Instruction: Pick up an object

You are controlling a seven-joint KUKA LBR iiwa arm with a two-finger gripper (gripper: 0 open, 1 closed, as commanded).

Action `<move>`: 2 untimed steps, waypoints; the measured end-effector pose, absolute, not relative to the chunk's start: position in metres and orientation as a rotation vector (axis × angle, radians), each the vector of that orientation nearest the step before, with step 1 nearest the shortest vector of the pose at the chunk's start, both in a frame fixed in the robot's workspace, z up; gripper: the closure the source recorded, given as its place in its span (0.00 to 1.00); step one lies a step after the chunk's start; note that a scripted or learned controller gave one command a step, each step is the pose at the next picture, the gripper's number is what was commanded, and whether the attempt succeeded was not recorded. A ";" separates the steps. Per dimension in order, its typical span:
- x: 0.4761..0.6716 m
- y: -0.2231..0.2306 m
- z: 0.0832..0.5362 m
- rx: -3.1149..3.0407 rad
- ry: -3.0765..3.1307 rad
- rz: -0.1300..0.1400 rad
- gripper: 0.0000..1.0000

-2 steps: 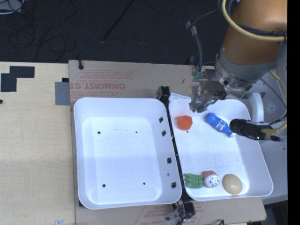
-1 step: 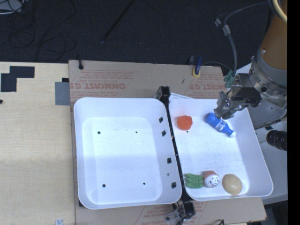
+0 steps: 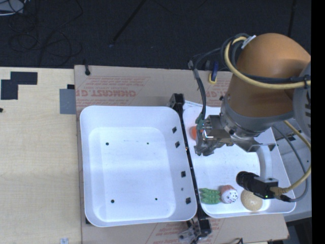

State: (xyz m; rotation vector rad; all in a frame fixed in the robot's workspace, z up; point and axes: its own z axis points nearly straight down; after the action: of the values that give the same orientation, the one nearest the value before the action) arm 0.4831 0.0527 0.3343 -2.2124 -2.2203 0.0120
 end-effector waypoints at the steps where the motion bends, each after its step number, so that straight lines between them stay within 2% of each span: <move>1: 0.484 0.049 0.348 -2.218 -2.218 0.010 1.00; 2: 0.484 0.048 0.357 -2.217 -2.216 0.014 1.00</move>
State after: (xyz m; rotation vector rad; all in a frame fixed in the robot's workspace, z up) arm 0.4840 0.0475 0.3575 -2.2166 -2.2161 0.0144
